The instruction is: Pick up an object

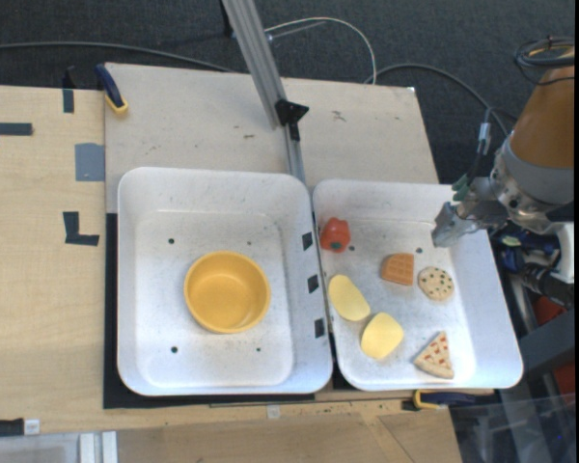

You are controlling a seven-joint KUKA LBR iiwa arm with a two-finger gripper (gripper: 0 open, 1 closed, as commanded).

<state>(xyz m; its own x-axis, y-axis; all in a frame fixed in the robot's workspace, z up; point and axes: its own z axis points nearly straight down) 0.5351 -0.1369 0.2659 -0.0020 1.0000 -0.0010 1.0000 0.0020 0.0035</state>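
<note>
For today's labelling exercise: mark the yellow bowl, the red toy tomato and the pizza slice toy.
yellow bowl [227, 292]: camera view, on its inner floor.
red toy tomato [335, 233]: camera view, on its red body.
pizza slice toy [435, 355]: camera view, on its topped face.

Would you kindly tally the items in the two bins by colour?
Yellow: 3, the bowl and two pieces
Red: 1, the tomato
Brown: 1, the toast
Tan: 2, the cookie and pizza slice
Total: 7
</note>
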